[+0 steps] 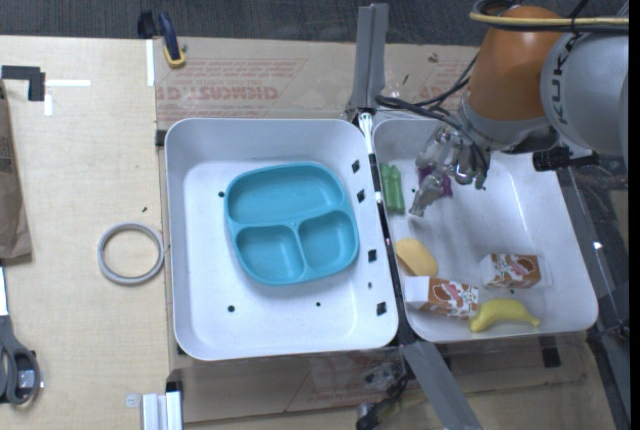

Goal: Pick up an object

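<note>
The left bin holds a blue divided plate. The right bin holds a green bottle, yellow lemon, two snack packets and a banana. The gripper hangs beside the bottle; whether the jaws are clenched, I cannot tell. A tape ring lies on the bench.

Far left of the end effector, on the bare wooden table: a grey tape ring. Lower and farther left, at the edge, scissors. Up and left, a blue-and-yellow clamp on the rim of a cardboard sheet. Farthest left, a brown paper bag.
</note>
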You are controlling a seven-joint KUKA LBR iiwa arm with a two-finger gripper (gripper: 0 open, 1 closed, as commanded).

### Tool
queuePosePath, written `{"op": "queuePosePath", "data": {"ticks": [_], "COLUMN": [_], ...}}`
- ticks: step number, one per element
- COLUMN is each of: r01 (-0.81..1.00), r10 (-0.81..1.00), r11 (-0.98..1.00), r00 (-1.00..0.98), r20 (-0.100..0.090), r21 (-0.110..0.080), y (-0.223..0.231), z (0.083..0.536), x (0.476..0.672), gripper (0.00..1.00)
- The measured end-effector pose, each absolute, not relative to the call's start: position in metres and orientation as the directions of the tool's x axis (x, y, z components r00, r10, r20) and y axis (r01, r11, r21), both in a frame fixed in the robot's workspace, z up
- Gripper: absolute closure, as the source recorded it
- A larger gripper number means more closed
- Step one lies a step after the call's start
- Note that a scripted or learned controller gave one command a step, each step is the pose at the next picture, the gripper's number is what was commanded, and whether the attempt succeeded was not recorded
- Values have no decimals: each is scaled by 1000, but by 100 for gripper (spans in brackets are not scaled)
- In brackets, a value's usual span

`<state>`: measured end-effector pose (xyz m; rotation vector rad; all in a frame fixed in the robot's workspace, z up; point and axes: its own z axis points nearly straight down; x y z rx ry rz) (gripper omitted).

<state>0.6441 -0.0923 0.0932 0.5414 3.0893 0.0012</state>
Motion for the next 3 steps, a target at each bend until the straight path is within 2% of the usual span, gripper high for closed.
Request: {"op": "queuePosePath", "data": {"ticks": [3], "r01": [340], "r10": [340], "r11": [940], "r00": [-940], "r20": [-5], "r21": [2], "y": [-92], "z": [93], "x": [644], "gripper": [0]}}
